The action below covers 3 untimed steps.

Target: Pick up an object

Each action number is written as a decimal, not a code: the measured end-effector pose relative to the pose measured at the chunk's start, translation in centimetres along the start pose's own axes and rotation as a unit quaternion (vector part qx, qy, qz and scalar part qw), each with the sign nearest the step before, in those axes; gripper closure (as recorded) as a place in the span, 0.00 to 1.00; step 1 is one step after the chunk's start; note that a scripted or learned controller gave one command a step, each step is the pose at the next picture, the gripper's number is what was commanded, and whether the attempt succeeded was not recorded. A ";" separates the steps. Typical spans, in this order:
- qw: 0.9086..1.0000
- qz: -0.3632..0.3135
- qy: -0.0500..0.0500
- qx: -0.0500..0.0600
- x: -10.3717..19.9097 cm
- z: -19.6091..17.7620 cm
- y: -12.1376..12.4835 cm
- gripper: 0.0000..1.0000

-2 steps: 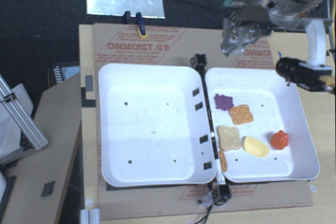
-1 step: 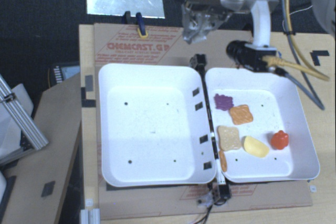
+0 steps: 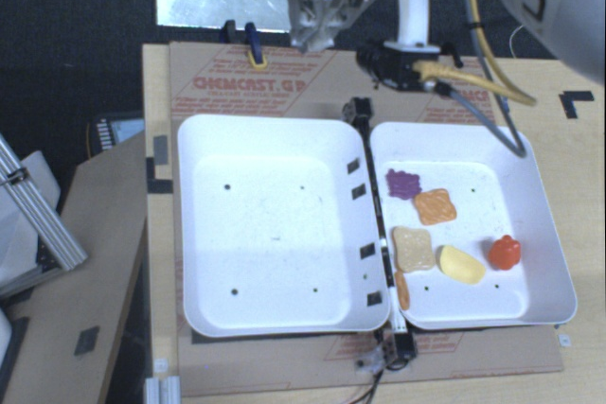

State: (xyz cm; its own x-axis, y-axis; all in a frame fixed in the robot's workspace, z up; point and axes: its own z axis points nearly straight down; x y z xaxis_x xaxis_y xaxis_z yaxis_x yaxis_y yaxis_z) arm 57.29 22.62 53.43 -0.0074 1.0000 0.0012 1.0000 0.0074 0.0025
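The tool (image 3: 317,26) hangs high over the worktop's far edge, beyond both bins, and whether it is spread or pressed together I cannot tell; nothing shows in it. All the candidates lie in the right bin (image 3: 544,232), crowded toward its left wall: a purple piece (image 3: 403,184) just beside an orange square (image 3: 435,205), a tan slice (image 3: 413,248) nearly touching a yellow lump (image 3: 461,264), a red pepper (image 3: 504,252) a little apart, and an orange sliver (image 3: 402,289) close against the divider. The main risk, I judge, is a descent landing between neighbours and nudging both, or striking the wall by the sliver. The flat pieces may slip from the grasp.
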 end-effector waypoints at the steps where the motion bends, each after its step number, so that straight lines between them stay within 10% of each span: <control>1: 1.000 0.005 0.000 -0.001 -6.4 -0.3 -7.8 1.00; 2: 1.000 -0.001 0.001 0.001 -0.1 -0.1 -7.7 1.00; 3: 1.000 0.004 0.000 0.000 0.8 0.0 -1.9 1.00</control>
State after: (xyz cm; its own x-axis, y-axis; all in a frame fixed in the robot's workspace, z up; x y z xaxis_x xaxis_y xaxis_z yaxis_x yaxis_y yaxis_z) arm 55.35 23.45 53.40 -0.0002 1.0000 0.0003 1.0000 0.0002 0.0024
